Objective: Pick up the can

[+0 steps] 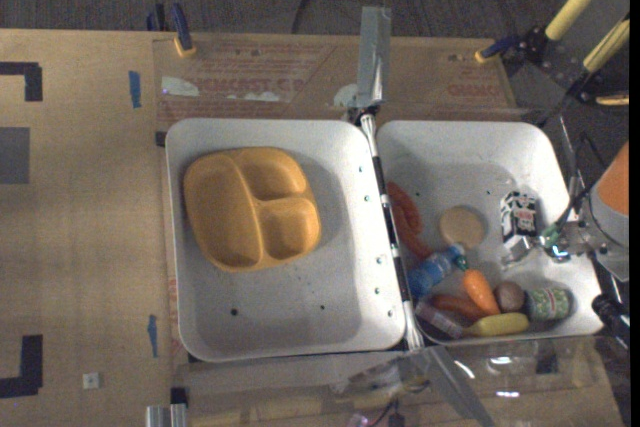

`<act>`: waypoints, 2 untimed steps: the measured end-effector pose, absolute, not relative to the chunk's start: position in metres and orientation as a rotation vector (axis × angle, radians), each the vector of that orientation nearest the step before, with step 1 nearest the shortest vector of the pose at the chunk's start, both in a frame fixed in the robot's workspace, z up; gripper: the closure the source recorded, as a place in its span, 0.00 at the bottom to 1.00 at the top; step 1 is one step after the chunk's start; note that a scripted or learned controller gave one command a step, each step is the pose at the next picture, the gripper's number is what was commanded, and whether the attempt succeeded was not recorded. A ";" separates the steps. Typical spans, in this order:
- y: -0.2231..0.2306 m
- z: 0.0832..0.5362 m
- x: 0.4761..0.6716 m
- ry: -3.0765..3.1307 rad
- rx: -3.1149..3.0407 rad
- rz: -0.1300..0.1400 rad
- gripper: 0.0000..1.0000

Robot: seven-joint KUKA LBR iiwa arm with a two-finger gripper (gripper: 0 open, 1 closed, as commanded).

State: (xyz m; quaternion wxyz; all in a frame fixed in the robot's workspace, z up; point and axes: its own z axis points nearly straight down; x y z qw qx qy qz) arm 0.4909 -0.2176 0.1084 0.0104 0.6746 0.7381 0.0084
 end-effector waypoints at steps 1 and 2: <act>-0.219 0.106 0.492 2.368 2.024 0.029 0.00; -0.218 0.103 0.493 2.481 1.868 0.023 0.00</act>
